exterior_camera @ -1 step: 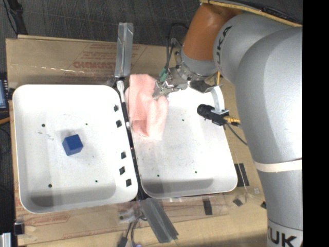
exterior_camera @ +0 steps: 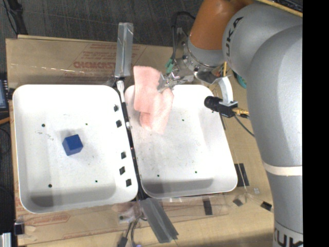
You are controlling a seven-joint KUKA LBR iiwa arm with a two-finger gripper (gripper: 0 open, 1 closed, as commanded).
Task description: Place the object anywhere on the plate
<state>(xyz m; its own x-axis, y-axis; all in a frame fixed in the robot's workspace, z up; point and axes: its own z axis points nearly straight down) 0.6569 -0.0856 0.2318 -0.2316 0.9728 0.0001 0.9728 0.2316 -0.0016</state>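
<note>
Pink cloth [exterior_camera: 151, 99] drapes over the right bin's [exterior_camera: 205, 163] far-left corner.

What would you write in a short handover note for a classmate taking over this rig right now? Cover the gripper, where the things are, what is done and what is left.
Gripper: at the far edge of the right bin, shut on the pink cloth, which hangs from it over the bin's far left corner.
Blue cube: resting in the left bin, untouched.
Done: the cloth is grasped and lifted at one corner.
Left: I cannot make out a plate here; find it, then carry the cloth over and release it there.
</note>
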